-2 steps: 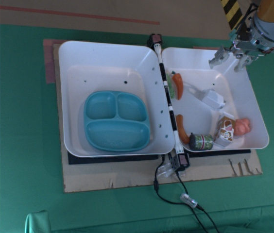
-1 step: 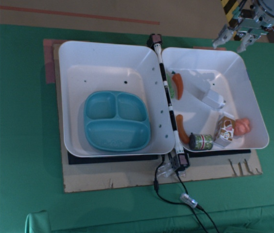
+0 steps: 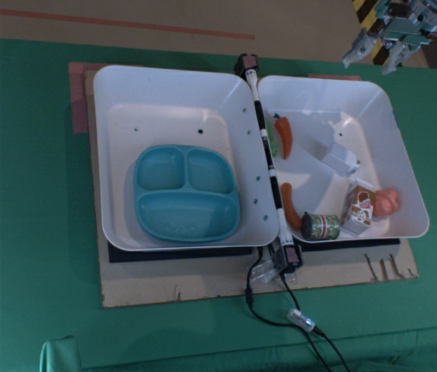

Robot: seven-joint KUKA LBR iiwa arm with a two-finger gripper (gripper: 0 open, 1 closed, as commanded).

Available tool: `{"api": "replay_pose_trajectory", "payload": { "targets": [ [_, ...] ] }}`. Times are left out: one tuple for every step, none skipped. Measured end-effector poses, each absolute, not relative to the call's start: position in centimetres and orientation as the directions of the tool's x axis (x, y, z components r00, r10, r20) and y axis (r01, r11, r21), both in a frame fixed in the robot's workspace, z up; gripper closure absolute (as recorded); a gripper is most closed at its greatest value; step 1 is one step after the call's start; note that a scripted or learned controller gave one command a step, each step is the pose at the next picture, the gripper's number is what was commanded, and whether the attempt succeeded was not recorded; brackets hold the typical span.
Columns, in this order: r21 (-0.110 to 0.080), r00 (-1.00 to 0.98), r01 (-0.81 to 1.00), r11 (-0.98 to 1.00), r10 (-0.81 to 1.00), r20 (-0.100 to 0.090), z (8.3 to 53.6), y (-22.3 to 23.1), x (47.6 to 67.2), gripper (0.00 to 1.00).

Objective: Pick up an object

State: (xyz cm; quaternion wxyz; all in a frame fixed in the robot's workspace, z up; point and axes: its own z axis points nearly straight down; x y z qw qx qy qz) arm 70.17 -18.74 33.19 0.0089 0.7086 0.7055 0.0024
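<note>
I see my pincer [image 3: 373, 56] hanging up at the far right corner, beyond the right bin [image 3: 385, 103], its fingers spread apart with nothing between them. Below it, inside that bin, lie a white box [image 3: 339, 160], a carrot [image 3: 283, 136], a small can [image 3: 321, 225], a carton [image 3: 359, 208] and a pinkish toy [image 3: 388, 201]. Well off to its left, the other bin [image 3: 125, 84] holds a blue divided plate [image 3: 187, 194].
</note>
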Motion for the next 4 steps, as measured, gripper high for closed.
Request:
{"api": "replay_pose_trajectory", "payload": {
  "targets": [
    [0.031,0.009,0.999,-0.009,1.000,-0.017,35.2,-18.8,70.3,1.00],
    [0.030,0.009,0.999,-0.009,1.000,-0.017,35.2,-18.9,70.3,0.00],
    [0.046,0.013,0.999,-0.012,1.000,-0.025,37.3,-18.9,70.4,1.00],
    [0.045,0.014,0.999,-0.013,1.000,-0.026,37.3,-18.9,70.4,0.00]
  ]
}}
